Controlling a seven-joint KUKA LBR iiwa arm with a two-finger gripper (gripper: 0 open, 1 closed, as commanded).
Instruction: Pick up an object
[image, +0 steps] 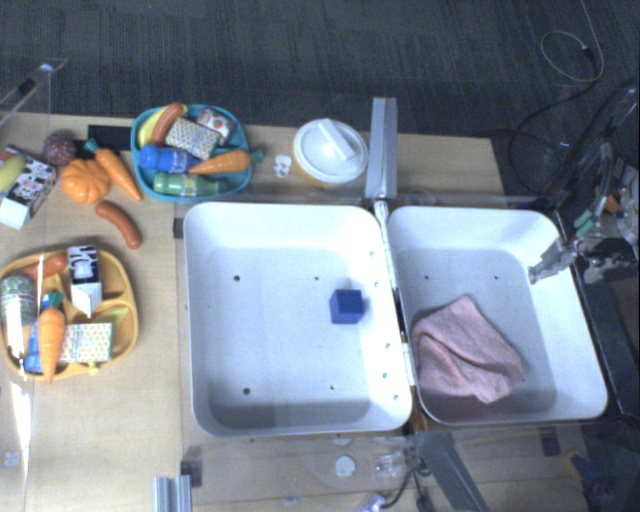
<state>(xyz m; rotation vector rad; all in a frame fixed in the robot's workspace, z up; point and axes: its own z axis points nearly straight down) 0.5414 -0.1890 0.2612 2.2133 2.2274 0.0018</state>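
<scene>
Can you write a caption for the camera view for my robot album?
Blue cube waits in left bin, pink cloth in right bin.

At the upper left of the frame, a blue bowl (192, 150) holds toy food. Just right of it stands a round white lid on a yellow container (330, 152). A toy pumpkin (83, 181) and a toy sausage (119, 223) lie on the bench. At the left edge, a yellow tray (118, 300) holds small packages and a carrot.
</scene>
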